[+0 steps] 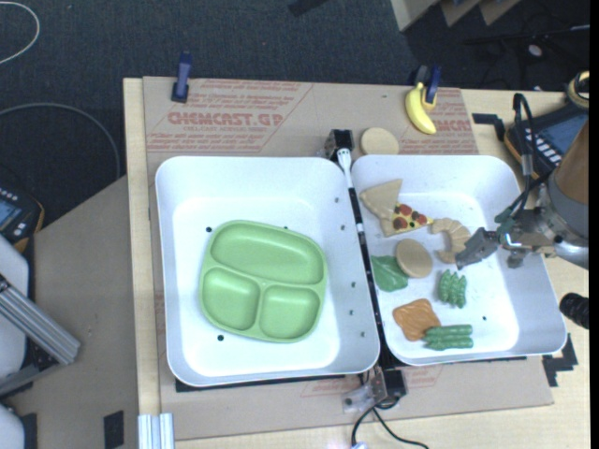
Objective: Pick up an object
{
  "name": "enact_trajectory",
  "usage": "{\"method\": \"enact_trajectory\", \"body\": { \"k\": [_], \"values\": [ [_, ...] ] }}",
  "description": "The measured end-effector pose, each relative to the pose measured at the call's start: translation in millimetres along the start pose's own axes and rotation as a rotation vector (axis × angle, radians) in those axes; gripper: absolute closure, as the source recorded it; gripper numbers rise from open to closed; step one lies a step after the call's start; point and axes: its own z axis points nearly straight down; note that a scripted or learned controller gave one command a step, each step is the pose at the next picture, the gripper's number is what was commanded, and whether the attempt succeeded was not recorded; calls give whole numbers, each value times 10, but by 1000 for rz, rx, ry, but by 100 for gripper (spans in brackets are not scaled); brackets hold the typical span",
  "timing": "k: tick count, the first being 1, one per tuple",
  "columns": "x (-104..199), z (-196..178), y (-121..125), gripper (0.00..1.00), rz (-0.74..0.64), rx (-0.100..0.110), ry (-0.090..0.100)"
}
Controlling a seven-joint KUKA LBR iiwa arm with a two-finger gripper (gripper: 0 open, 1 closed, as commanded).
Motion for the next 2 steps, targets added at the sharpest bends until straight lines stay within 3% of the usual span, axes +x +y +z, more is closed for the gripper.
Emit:
{"method": "enact_trajectory", "body": {
  "k": [1,2],
  "values": [
    [233,1235,-110,0,-1,13,4],
    [209,1062,-74,100,2,-3,-1]
  ]
}}
